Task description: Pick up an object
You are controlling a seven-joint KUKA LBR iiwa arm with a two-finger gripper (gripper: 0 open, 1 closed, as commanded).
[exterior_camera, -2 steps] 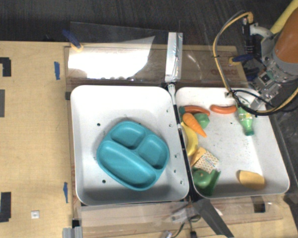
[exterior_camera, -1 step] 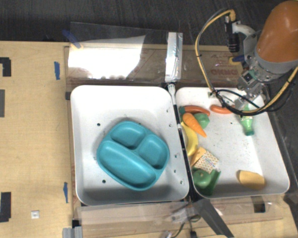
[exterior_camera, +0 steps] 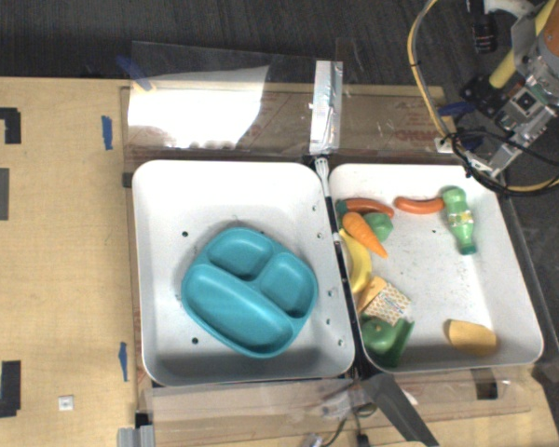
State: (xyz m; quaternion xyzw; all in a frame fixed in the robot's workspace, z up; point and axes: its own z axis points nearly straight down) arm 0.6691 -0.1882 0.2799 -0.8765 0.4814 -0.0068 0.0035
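Camera view, desk: the desk (exterior_camera: 47,250) carries two shallow white bins side by side, their inner walls touching along the middle.
Left bin: the left bin (exterior_camera: 158,203) holds a teal divided tray (exterior_camera: 250,290), lying flat near the bin's centre and slightly toward 5 o'clock; it is large and low, probably a poor fit for a two-finger grasp.
Right bin: the right bin (exterior_camera: 503,277) holds the small toy foods, most of them crowded against its 9 o'clock wall.
Crowded pile: an orange carrot (exterior_camera: 365,233) lies across a yellow banana (exterior_camera: 358,266), with a checkered cracker (exterior_camera: 385,302) and a dark green pepper (exterior_camera: 384,337) below them toward 6 o'clock; these touch and overlap, so lifting one out cleanly looks hard.
Freer pieces: a red-orange sausage (exterior_camera: 417,205) lies near the 12 o'clock wall, just beside a green bottle (exterior_camera: 459,218); a tan bread piece (exterior_camera: 470,335) sits alone near 5 o'clock.
Pincer: the pincer (exterior_camera: 503,152) hangs at the arm's end above the bin's 1 o'clock corner, amid yellow and black cables (exterior_camera: 429,73); whether it is apart or together cannot be told, and nothing is seen in it.
Task's thing relative to pincer: no piece is yet picked; the green bottle is nearest, toward 7 o'clock from the pincer and well below it, the bread piece farther off toward 6 o'clock.
Judgement: the bottle or bread, standing apart, seem the easier choices.
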